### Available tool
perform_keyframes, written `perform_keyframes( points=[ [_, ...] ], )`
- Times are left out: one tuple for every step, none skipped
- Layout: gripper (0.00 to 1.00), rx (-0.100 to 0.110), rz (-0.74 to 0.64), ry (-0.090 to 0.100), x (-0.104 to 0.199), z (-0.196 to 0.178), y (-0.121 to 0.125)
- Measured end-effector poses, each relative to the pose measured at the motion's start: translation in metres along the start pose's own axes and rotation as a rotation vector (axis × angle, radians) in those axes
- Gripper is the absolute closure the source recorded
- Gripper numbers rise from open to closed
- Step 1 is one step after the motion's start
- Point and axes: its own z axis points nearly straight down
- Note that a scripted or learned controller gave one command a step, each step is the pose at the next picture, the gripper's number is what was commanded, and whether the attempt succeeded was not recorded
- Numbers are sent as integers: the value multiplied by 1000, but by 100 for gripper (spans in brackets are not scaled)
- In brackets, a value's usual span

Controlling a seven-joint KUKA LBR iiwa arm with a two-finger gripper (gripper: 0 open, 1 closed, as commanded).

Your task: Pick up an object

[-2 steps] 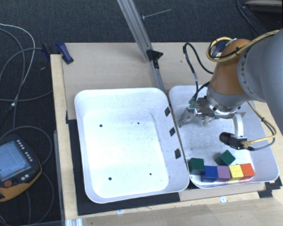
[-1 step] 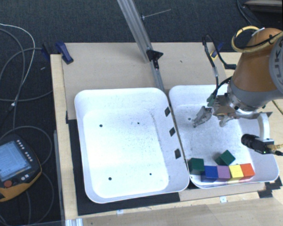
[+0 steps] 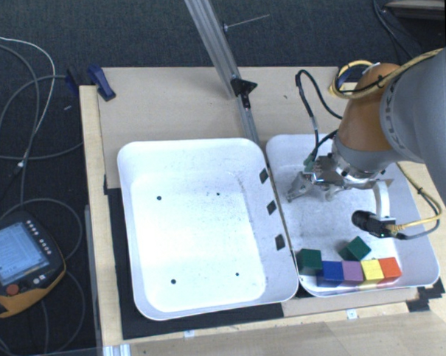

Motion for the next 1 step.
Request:
perform_keyframes(
  points=[
    [0,-11,0,0,3,-120,-27]
  ],
)
